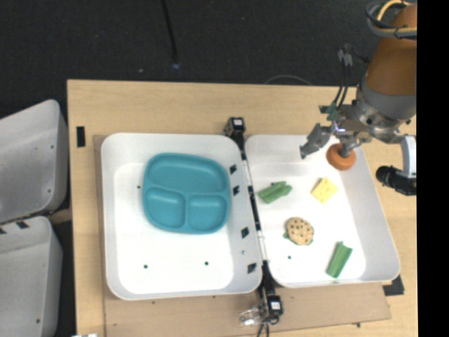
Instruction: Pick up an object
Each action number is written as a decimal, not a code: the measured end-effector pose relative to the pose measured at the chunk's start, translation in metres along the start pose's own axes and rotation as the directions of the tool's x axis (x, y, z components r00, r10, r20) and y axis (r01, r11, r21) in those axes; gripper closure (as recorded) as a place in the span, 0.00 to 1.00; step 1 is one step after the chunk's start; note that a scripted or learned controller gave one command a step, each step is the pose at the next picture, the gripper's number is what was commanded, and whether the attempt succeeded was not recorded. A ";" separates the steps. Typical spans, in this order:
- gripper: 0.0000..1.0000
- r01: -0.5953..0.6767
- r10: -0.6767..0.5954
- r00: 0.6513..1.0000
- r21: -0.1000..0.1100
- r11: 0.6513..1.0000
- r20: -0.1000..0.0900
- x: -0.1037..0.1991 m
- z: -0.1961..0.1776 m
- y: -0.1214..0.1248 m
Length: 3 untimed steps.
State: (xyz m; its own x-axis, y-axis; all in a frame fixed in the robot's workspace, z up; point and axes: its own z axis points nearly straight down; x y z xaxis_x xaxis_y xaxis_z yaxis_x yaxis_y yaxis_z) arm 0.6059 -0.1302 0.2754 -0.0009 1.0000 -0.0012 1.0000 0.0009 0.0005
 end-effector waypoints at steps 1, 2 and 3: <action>0.00 0.000 0.000 1.000 0.003 1.000 0.000 0.003 0.049 0.009; 0.00 -0.004 0.004 1.000 0.006 1.000 0.000 -0.001 0.113 0.009; 0.00 -0.007 0.007 1.000 -0.007 1.000 0.003 -0.004 0.170 0.016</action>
